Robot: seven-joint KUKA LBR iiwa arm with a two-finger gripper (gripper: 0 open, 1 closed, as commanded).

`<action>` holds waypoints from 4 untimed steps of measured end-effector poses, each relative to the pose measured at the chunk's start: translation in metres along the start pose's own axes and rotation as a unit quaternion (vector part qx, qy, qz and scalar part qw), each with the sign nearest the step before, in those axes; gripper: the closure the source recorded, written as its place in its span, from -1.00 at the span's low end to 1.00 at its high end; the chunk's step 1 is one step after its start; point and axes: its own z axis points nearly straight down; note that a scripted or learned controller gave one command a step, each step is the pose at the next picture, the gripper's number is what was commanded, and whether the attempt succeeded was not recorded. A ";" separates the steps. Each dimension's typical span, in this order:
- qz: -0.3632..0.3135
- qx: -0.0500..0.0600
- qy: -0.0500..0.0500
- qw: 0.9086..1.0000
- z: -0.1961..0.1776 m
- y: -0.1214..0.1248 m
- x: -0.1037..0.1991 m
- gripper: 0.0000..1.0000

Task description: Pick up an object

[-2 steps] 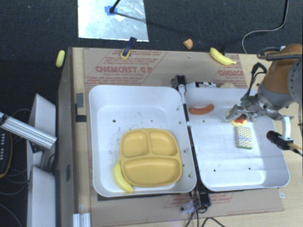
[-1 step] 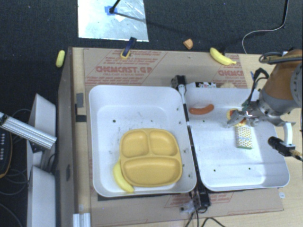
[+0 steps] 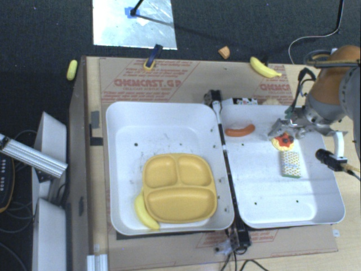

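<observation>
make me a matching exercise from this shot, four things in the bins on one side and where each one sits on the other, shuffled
Things:
1. yellow divided plate
2. banana
3. orange sausage
4. patterned block

Places:
A. right bin, near the divider at the far end
B. left bin, tucked against the plate's near left edge
C. right bin, just nearer the camera than the end effector
D. left bin, in the middle of its near half

Pairs: 1-D, 2-B, 3-A, 4-C
</observation>
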 end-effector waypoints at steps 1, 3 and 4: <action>0.001 0.001 0.000 1.000 0.000 -0.032 0.000 -1.00; 0.001 0.001 0.000 1.000 0.001 -0.033 0.000 -1.00; 0.000 -0.002 0.000 1.000 -0.012 -0.031 0.000 1.00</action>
